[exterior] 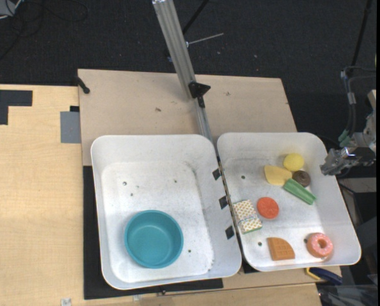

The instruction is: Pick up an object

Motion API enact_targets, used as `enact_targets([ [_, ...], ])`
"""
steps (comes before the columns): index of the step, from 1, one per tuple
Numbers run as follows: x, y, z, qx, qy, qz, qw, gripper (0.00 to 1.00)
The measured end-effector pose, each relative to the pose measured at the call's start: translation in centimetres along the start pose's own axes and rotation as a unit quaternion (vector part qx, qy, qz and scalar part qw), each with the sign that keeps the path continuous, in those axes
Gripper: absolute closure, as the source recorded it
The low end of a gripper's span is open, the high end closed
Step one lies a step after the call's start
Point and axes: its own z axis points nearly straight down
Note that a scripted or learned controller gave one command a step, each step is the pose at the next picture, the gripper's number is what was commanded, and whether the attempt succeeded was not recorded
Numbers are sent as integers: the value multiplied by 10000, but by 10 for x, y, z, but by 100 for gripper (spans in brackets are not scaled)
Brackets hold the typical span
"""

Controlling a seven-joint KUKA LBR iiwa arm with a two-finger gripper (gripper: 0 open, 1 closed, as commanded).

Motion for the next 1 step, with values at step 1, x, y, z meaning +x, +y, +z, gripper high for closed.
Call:
enact_targets([
  [1,46,11,-5,15,10,-20,10000,100],
])
